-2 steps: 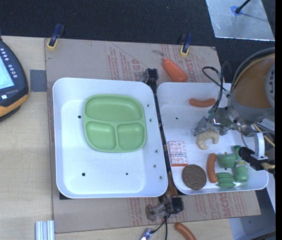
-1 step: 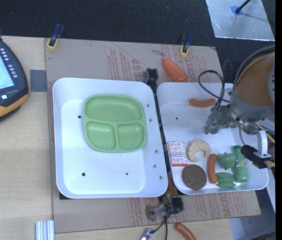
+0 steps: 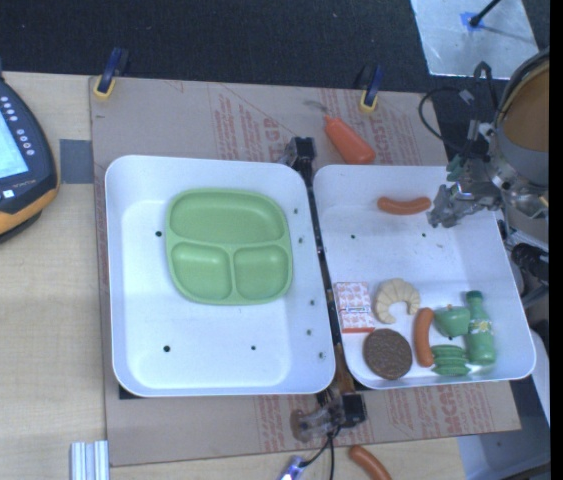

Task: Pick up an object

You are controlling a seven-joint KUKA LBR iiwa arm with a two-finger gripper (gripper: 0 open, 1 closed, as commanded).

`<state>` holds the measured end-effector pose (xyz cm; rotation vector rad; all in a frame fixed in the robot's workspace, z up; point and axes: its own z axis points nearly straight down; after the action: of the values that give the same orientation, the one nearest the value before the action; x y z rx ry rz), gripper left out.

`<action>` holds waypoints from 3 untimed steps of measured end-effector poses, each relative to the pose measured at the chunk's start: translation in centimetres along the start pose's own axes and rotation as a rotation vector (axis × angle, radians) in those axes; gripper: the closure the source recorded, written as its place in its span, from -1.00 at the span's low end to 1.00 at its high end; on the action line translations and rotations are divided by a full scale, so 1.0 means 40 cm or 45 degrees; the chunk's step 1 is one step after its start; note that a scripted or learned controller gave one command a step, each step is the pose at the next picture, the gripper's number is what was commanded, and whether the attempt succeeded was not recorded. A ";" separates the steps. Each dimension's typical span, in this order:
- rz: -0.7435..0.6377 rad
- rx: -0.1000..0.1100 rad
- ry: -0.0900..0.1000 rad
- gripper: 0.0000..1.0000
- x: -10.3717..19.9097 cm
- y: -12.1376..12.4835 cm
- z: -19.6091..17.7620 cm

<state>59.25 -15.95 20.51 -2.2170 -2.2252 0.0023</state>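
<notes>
Jaws (image 3: 448,208) hover beside the sausage (image 3: 403,205) — right bin (image 3: 416,267).

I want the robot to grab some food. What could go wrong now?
The gripper sits at the right bin's far edge beside a lone sausage; a sausage is round and may roll away if nudged. The other toys, like the croissant, cookie and green bottle, are bunched in the near corner, so a grab there could catch two or bump the wall.

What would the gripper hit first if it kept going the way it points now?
Likely the sausage. The gripper sits low at the right bin's far right and points toward the image's left, with the sausage just ahead. Depth is unclear, so it might pass above it.
</notes>
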 end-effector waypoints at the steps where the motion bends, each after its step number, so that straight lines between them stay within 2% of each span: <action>1: 0.000 0.002 0.001 -1.00 0.000 -0.001 0.002; 2: -0.002 0.001 -0.001 -1.00 -0.031 -0.259 0.191; 3: -0.005 -0.023 -0.008 -1.00 0.029 -0.277 0.274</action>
<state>48.15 -14.85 9.57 -2.2245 -2.2419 -0.0103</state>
